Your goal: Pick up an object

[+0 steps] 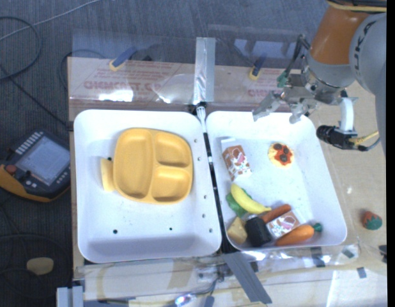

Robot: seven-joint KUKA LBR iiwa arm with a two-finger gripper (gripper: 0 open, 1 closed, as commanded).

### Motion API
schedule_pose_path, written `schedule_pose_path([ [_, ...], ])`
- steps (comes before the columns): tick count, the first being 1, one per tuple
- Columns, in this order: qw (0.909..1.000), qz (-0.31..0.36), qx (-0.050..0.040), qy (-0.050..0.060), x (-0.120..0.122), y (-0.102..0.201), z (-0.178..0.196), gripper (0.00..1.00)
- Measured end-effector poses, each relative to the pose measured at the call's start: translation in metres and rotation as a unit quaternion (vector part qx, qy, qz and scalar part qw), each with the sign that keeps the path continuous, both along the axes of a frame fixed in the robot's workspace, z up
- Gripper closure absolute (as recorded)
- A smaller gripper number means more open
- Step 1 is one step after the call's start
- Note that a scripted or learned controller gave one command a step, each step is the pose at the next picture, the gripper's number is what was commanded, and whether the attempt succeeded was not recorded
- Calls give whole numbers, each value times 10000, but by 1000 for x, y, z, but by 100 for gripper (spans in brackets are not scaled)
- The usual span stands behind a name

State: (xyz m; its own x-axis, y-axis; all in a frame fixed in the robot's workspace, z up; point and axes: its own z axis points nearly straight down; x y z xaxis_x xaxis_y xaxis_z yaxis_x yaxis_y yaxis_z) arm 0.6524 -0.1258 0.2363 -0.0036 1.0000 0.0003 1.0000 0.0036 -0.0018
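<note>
My gripper (278, 111) hangs over the back edge of the right bin (325, 171), its two fingers spread apart with nothing between them. Below it in the right bin lie a small pizza toy (281, 153) and a red-and-white carton (236, 160). Nearer the front sit a banana (248, 199), a green piece (233, 204), a black block (255, 231), a carrot (296, 234) and a second small packet (284, 222). The pizza toy is the closest item to the gripper, apart from it.
The left bin (95, 222) holds a yellow divided tray (153, 165). A metal divider (204, 75) stands between the bins at the back. A handheld pendant (34, 165) lies on the floor at left. A small red toy (371, 220) rests on the bench at right.
</note>
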Motion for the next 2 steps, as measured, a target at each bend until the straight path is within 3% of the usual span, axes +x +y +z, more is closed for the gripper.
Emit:
schedule_pose_path([
  [1,9960,-886,-11,-71,-29,30,-110,0],
  [2,9897,-1398,47,-297,-26,36,-125,0],
])
